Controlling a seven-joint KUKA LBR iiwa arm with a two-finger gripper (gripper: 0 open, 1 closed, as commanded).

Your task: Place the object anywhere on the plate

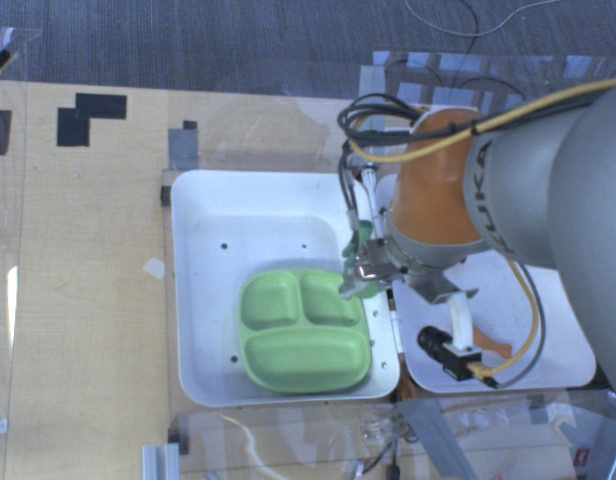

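Note:
A light green plate (303, 330) with three compartments lies in the front right part of the left white bin (203, 258). My gripper (356, 280) hangs over the plate's far right corner, at the wall between the two bins. The grey arm with its orange band (438, 193) covers most of the right bin (553, 353). A small orange object (496, 349) lies on that bin's floor near the front, partly hidden by the arm's hardware. I see nothing between the gripper and the plate.
The bench (78, 298) is pale wood, with black tape marks (88, 116) at the far left. Cables (373, 118) loop above the wrist. The left bin's far half is bare white floor with low walls.

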